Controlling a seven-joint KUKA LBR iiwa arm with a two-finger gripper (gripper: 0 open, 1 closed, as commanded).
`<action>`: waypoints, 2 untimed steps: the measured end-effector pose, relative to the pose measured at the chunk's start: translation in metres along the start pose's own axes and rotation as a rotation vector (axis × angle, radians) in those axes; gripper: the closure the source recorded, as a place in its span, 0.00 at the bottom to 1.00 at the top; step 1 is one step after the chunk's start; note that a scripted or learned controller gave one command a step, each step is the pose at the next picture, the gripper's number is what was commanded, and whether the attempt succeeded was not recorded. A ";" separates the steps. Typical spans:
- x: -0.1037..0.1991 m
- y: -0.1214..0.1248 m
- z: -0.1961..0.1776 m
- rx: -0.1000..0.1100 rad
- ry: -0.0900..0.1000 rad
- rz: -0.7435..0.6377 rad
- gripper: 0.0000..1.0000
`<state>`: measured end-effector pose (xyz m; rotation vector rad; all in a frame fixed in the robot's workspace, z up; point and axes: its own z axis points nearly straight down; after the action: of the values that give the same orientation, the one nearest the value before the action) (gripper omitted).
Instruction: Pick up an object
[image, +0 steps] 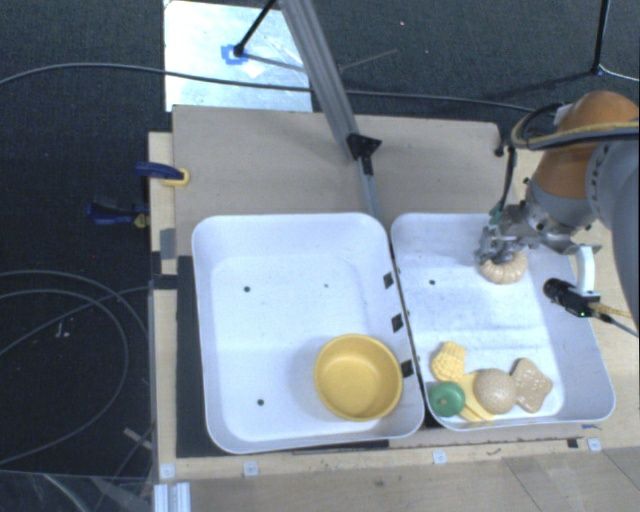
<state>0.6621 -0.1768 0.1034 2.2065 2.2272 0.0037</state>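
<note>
Where the hand (500, 250) presses down over a tan ring-shaped toy (503, 269) in the right bin (440, 240), we cannot tell its grip. Its metal body hides the toy's upper edge.

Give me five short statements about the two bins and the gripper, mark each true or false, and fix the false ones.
1. The yellow bowl sits in the left bin. True.
2. The gripper is over the left bin. False: it is at the far end of the right bin, just above a tan ring-shaped object.
3. A green object lies at the near end of the right bin. True.
4. The yellow bowl is upside down. False: it stands upright with its opening facing up.
5. The tan ring-shaped object lies among the cluster at the near end of the right bin. False: it lies apart from them, at the far end.
</note>
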 end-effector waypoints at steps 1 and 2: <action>0.010 0.005 -0.052 -0.001 0.002 0.002 1.00; 0.013 0.001 -0.099 0.000 0.002 0.001 1.00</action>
<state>0.6619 -0.1637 0.2023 2.2091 2.2269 0.0051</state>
